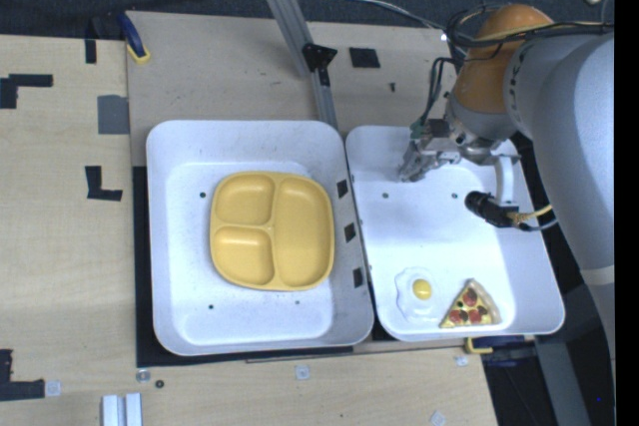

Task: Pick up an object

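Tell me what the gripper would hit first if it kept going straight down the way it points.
Probably the bare floor of the right bin. The gripper points down near the bin's far left corner, well away from the egg and pizza slice. Depth is unclear.

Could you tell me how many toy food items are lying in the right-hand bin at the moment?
2. A fried egg lies near the front edge of the right bin, and a pizza slice lies just right of it. The arm may hide others.

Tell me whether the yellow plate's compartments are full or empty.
Empty: all three sections of the yellow plate show bare yellow, with nothing lying in them.
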`<state>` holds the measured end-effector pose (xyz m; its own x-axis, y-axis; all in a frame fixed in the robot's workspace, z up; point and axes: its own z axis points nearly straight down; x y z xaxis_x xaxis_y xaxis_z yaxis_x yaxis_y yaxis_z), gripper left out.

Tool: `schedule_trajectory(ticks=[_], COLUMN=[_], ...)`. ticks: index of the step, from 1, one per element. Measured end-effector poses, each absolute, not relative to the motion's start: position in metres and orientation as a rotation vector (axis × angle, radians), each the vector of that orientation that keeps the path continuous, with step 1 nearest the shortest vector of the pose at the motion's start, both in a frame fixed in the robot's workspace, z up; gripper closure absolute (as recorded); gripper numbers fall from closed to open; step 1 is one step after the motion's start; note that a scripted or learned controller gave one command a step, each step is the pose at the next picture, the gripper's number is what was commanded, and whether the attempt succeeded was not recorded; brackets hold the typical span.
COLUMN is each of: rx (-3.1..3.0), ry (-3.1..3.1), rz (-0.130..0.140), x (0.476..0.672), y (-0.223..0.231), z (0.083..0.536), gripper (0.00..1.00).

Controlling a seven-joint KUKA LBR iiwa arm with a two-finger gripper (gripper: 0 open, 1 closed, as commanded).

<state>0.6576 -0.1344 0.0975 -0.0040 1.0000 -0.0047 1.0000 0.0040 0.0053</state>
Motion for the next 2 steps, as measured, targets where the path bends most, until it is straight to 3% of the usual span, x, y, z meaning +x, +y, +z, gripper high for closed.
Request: schedule_trajectory(ticks=[2], rx=[2.217], ry=[2.220], rz=[0.003], x=[0.647], y=[-0.147], z=[0.203], gripper=[1.00])
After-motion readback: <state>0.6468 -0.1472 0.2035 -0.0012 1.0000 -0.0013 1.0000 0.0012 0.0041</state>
